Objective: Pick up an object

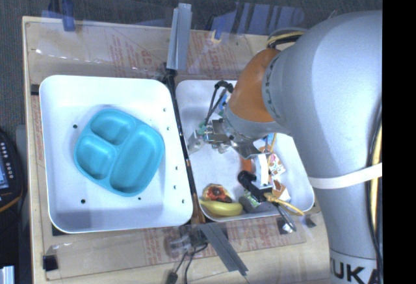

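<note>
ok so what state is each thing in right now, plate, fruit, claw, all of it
blue divided plate, flat and right way up in the left bin, compartments bare
banana, on its side by the near wall of the right bin
red and orange piece, resting against the banana
printed carton, partly hidden under the arm
claw, over the left half of the right bin

Blue divided plate (119, 151), yellow banana (223, 208), white bins (58, 104).
</note>
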`<state>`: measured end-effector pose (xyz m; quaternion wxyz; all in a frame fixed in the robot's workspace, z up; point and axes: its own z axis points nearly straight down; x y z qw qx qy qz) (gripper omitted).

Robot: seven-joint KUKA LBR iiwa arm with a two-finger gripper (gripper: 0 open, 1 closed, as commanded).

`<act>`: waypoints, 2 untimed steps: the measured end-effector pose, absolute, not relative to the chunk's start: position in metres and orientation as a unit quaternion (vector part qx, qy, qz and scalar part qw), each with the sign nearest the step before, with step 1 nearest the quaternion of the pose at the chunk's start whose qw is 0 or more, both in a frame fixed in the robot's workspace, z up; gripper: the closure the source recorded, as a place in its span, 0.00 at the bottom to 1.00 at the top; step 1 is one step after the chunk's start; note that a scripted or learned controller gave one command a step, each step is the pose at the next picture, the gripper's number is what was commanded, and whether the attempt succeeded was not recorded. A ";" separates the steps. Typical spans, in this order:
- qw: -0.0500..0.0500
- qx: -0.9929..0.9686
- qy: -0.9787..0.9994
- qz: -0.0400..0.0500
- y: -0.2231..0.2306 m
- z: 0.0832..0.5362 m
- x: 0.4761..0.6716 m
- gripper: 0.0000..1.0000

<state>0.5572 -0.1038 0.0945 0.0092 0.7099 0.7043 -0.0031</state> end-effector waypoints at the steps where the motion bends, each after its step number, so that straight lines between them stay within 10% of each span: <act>1: 0.006 0.708 0.706 -0.003 -0.104 0.094 0.605 0.00; 2: 0.005 0.708 0.706 -0.005 -0.103 0.093 0.655 0.00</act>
